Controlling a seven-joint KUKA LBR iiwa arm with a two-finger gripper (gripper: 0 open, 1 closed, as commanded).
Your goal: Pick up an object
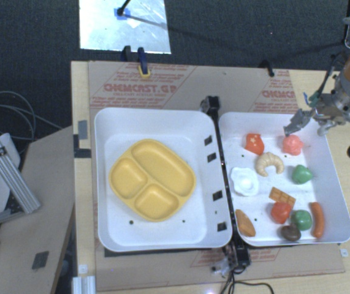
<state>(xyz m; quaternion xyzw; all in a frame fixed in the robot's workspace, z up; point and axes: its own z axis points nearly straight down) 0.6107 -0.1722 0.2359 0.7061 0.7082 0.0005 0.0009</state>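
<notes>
The gripper (308, 120) hung over the far right part of the right bin (337, 192), its fingers (293, 125) spread apart with nothing between them. One grey finger pointed toward the bin's middle; the other showed near the far wall. Whether the tips touched the bin floor could not be told.

Step in hand, as judged: approach, grasp not yet made. Nearest candidate was the pink ball (292, 144), lying just beside the near fingertip, on the side toward the camera. The next move would call for a short shift to centre the open fingers over it, a descent, then closing.

The ball looked small, round and smooth, salmon-pink; it could roll away if struck off-centre.

Farther out from the fingers lay a red piece (254, 143), a croissant (270, 162), a green piece (302, 174) and a fried egg (244, 181). Well apart, at the near end, sat a sausage (317, 219) and other toy foods. Beyond the divider, the left bin (107, 225) held a yellow tray (152, 179).
</notes>
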